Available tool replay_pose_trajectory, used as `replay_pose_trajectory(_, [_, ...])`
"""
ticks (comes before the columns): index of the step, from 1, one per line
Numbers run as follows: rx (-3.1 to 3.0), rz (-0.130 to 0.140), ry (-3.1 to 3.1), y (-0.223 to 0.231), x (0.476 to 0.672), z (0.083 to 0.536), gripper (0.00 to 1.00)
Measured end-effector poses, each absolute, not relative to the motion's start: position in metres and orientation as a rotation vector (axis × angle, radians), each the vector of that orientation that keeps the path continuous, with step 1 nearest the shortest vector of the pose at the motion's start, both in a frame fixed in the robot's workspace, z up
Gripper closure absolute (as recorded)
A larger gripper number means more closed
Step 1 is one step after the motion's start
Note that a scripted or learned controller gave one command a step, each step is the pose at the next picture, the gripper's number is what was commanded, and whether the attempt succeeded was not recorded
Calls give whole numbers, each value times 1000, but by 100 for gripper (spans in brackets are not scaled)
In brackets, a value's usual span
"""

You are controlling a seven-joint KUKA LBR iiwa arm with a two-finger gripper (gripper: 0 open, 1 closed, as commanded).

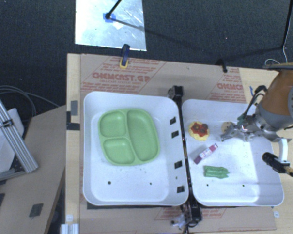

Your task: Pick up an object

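The right bin (259,189) holds a round yellow toy with red topping (199,130), a small pink and white tube (205,153) and a green lumpy toy (216,172). A small tan object (227,126) lies at the bin's upper middle. My gripper (231,133) reaches in from the right and sits low over the bin, right beside the tan object and to the right of the yellow toy. Nothing is visibly held. The orange band (283,93) of the arm is above the bin's right edge.
The left bin (133,188) carries a green divided plate (128,136). A black divider with clips (181,149) runs between the bins. A black part with a cable (275,162) hangs off the arm over the right bin's right side.
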State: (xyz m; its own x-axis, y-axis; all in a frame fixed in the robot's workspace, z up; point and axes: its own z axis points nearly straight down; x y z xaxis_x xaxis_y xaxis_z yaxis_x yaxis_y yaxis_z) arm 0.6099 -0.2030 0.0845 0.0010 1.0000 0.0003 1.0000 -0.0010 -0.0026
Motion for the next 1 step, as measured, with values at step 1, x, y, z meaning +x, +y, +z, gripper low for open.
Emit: replay_pose_trajectory(1, [-2217, -7, -2235, -170, 668, 86, 0])
